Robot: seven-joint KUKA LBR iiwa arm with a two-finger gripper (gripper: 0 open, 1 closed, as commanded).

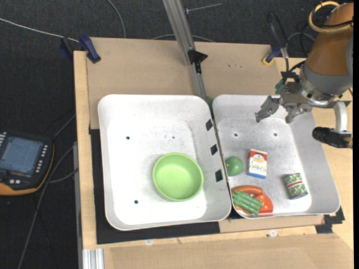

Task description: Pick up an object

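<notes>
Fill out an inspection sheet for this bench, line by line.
Surface: wooden bench bearing two white bins, left bin, right bin.
Job's things: green bowl in left bin; green ball, small carton, can, red and green packet in right bin.
Clutter: nothing seen.
Grippers: claw open, above the right bin, holding nothing.
Cables: black cables on the floor.
Surroundings: handheld pendant left; blue clamps; metal pole.

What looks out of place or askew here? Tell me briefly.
Nothing looks spilled or damaged. The green bowl sits upright in the left bin. In the right bin, the small carton, the can, the green ball and the plate of vegetables lie scattered near its front edge.
</notes>
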